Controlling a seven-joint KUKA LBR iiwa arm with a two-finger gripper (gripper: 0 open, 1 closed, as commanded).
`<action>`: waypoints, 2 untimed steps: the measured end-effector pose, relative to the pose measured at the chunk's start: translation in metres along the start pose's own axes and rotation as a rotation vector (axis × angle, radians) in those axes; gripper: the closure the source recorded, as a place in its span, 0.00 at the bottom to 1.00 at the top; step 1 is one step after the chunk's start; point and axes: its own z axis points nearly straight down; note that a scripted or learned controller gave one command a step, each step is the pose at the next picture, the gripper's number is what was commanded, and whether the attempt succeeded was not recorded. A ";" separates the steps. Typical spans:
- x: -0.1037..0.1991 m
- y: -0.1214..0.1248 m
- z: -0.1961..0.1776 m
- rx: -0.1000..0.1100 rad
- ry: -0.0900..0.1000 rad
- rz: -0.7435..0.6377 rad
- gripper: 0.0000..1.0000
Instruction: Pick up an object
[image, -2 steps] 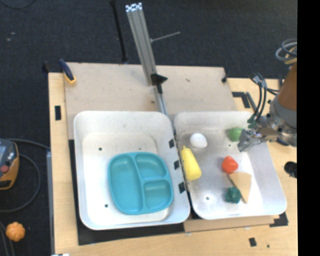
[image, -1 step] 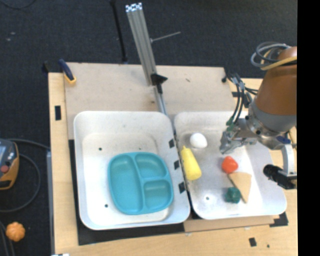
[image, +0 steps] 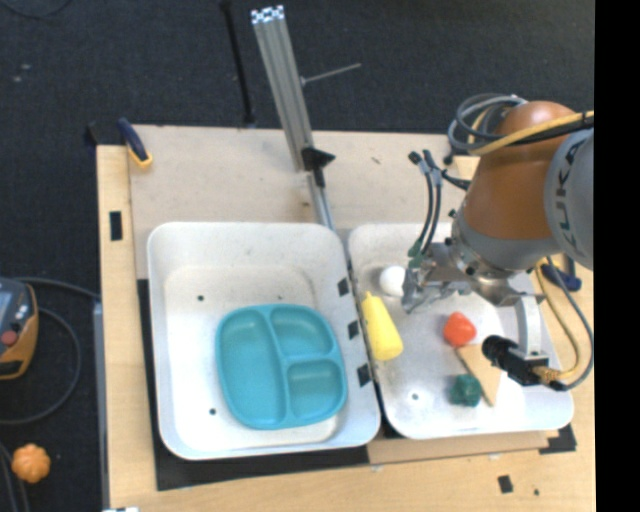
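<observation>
Hovering in the right bin (image: 400, 420), the tool (image: 418, 290) is crowded by a white ball (image: 391, 277) and yellow piece (image: 380, 327), grip state can't be told.

1. Right bin (image: 400, 420): crowded. A yellow object (image: 381, 327) lies along its left wall, a white ball (image: 391, 277) near the far-left corner, and an orange ball (image: 459, 328), tan wedge (image: 480, 372) and green piece (image: 464, 390) toward the near-right corner.
2. Left bin (image: 180, 260): a teal divided plate (image: 282, 364) covers the near-centre floor; the far strip is open.
</observation>
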 end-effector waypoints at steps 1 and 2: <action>0.048 0.013 -0.004 -0.001 0.000 0.000 1.00; 0.102 0.021 0.016 0.003 0.000 0.000 1.00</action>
